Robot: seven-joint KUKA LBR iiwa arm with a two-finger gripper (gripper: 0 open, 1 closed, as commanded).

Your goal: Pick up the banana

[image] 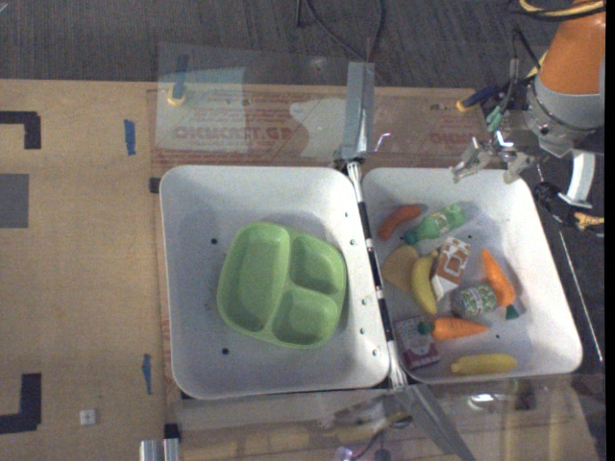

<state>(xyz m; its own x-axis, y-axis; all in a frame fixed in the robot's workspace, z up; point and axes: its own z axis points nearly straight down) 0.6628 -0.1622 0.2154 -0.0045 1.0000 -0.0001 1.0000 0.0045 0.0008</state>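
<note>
Gripper fingers apart, clamped on nothing; banana well below and slightly left of it, likely light, stiff, smooth plastic; best pinched across mid-curve

A tan wooden bench top marked with black corner marks and blue tape strips meets dark grey carpet where a black cable loops.

The arm is cut off by the right edge; the carton overlaps the banana.
</note>
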